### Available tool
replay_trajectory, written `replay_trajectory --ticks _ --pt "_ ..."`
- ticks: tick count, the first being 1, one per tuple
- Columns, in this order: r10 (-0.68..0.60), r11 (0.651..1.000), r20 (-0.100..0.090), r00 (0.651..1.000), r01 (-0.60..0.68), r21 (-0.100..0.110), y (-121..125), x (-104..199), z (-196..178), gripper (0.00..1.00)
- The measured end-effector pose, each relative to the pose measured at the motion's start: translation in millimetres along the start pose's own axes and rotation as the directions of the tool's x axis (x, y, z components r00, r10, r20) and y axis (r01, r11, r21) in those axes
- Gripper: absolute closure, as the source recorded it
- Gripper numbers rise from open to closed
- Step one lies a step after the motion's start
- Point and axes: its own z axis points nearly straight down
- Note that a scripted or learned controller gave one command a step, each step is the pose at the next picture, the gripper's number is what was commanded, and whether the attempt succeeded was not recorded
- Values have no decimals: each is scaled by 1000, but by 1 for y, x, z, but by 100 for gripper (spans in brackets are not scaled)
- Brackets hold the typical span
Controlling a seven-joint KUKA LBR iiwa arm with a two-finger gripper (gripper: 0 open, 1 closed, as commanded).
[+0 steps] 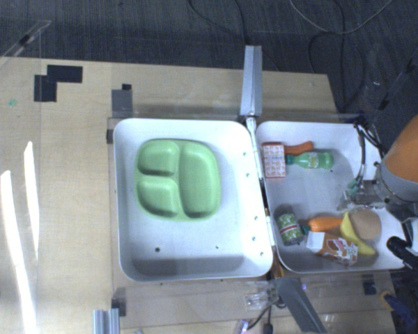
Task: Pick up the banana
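**Claw at the right bin's edge, banana buried in the clutter**

The claw (362,195) shows as a small metal assembly at the right side of the right bin (334,136), under the grey arm (407,160) with its orange band. Its tips are too small and dim to read, so how wide it stands cannot be told, and nothing can be seen gripped in it.

The banana (354,234) lies just below the claw, near the bin's lower right corner. Only part of its yellow curve shows, because a round tan item (366,223) sits on or against it. That crowding probably explains the claw's position: to judge from the layout, it needs to come down on the exposed yellow part without catching the neighbours.

Left of the banana, and below-left of the claw, an orange carrot-like piece (325,223) lies touching or nearly touching it. A flat snack packet (338,250) with red and white printing rests below; its lettering is too blurred to read. Further left stands a small green can (289,227), its label unreadable. Up and to the left of the claw lie a green bottle (311,161), an orange item (299,147) and a red-and-white box (273,160) by the divider; no brand name can be made out on any.

Well to the claw's left, the left bin (125,207) holds a green sectioned plate (179,179).
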Motion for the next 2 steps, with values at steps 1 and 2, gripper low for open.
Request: replay_trajectory --ticks 1,2 --pt "0 1000 0 1000 0 0 0 0 0 0" --pt "-47 999 0 999 47 4 -26 2 11 0"
